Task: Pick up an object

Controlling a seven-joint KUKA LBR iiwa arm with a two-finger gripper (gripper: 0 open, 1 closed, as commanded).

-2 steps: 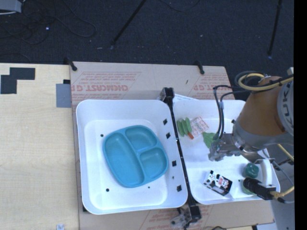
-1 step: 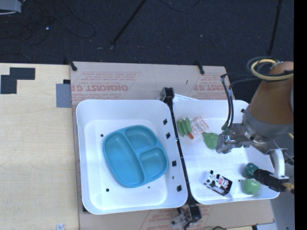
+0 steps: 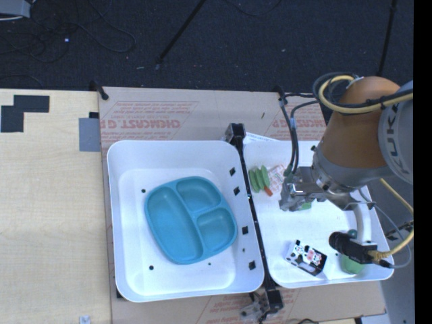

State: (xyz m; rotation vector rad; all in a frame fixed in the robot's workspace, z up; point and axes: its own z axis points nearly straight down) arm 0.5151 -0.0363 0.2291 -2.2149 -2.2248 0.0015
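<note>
Cardboard-lined counter noted, two white bins side by side. Gripper seen over right bin; its state cannot be told. Green ridged piece lies near it, by the inner wall; judged light and stiff, best taken across its width.

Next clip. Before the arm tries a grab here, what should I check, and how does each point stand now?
1. Gripper above the right bin: ok.
2. Things to pick in that bin: ok, green pieces and a black-and-white object.
3. Green pieces clear of the middle wall: not ok, they lie right beside it.
4. Black-and-white object apart from other things: ok.
5. Blue plate flat in the left bin, away from the arm: ok.
6. Gripper already carrying something: cannot tell.
</note>
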